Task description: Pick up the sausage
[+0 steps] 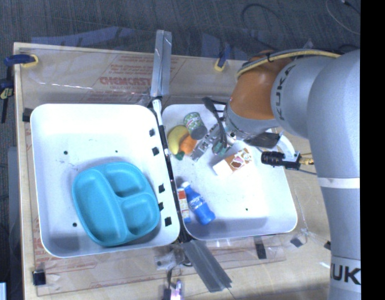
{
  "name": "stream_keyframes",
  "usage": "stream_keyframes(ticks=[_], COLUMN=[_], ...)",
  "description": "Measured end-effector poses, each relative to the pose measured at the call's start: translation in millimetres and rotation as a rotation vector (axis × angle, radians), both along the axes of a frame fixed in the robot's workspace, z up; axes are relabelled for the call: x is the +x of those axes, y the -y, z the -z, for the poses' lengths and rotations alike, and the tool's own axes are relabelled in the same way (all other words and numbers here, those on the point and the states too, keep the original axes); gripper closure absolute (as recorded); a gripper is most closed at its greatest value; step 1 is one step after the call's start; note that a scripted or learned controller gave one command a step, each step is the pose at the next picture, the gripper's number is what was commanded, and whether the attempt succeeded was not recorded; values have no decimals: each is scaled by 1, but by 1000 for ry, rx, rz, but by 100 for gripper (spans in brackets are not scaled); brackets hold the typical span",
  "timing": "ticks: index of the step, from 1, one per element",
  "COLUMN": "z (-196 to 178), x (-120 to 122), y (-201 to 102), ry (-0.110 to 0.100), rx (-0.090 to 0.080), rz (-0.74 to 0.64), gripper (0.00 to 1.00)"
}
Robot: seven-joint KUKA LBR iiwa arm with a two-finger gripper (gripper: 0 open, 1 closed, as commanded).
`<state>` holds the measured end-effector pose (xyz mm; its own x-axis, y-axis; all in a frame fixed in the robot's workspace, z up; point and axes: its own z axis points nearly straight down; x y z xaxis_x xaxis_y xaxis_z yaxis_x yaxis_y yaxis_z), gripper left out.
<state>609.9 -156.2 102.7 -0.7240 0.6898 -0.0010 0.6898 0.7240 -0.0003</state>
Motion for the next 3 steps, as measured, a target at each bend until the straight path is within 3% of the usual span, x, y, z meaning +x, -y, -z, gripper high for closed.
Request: stream_keyframes(ticks=[1, 2, 3], z=[-90, -90, -171], x=[-37, -37, -9], y=[-79, -79, -84], ry=[1, 1, 1], rx=[0, 0, -1], rz=[-198, -197, -361], gripper=[100, 0, 0])
